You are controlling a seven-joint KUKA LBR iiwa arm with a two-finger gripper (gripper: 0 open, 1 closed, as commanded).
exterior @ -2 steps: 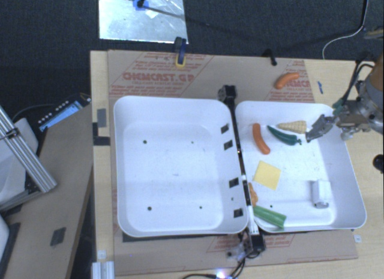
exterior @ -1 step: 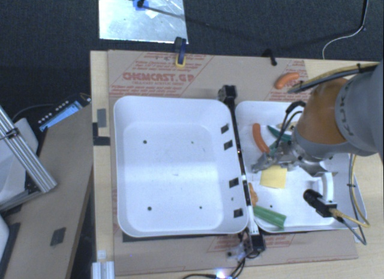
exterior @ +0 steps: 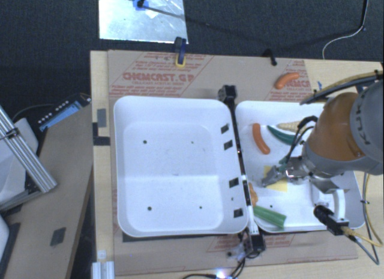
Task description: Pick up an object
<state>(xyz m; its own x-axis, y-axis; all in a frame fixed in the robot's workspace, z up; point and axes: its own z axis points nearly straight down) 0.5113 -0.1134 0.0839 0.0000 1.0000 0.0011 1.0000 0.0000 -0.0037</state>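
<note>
Gripper [exterior: 271,177] hangs low over the yellow piece [exterior: 279,185], finger state unclear; approach step, next lowering and pinching it.

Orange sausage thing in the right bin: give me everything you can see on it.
The orange sausage-shaped piece is short, rounded at both ends, smooth and plastic-looking. It lies flat on the right bin floor, in the upper left part, slanted lengthwise. It lies apart from the green piece to its right. The gripper is below it, not touching.
</note>
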